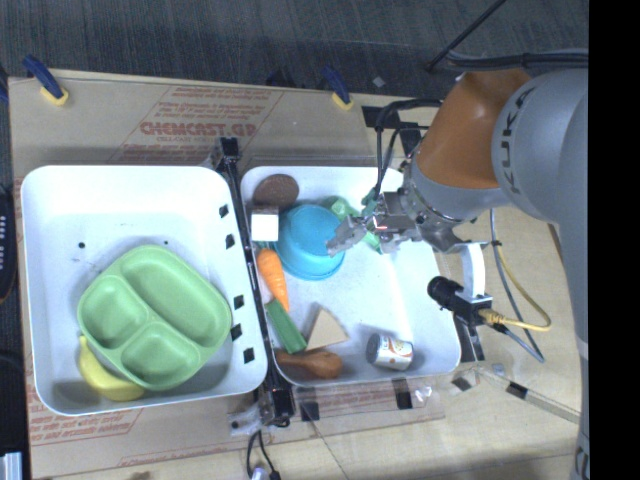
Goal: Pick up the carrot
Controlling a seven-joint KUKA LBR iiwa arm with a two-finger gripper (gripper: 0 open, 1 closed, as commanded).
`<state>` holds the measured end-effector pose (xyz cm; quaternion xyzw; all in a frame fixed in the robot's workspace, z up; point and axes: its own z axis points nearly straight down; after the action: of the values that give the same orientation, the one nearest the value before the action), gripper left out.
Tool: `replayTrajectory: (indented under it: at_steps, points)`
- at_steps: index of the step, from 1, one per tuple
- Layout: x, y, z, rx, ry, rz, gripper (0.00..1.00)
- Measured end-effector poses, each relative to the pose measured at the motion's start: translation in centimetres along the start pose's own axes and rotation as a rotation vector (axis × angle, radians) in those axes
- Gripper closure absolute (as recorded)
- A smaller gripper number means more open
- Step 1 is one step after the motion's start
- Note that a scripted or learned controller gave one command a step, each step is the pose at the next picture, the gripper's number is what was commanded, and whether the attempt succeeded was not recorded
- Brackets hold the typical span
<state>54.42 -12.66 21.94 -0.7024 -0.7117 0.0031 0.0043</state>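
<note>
Camera view has the gripper over the right bin, its metal fingers slightly apart and holding nothing, touching the rounded blue bowl that sits between them and the tapered orange carrot, which lies beyond by the bin's left wall, a tan wedge and small can nearer the front.

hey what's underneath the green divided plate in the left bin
A yellow object pokes out from under the green divided plate at its lower left edge. Most of it is covered, so I cannot tell what it is.
</note>
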Motion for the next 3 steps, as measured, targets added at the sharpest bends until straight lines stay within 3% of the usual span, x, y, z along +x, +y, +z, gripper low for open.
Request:
replayTrajectory:
  at_steps: [1, 2, 3]
  points:
    - [3.2, -1.6, 10.8, 0.009, 0.000, -0.101, 0.00]
    - [2.6, 2.3, 12.5, -0.004, -0.004, 0.117, 0.00]
    - [2.5, 1.9, 11.6, 0.018, -0.001, 0.114, 1.00]
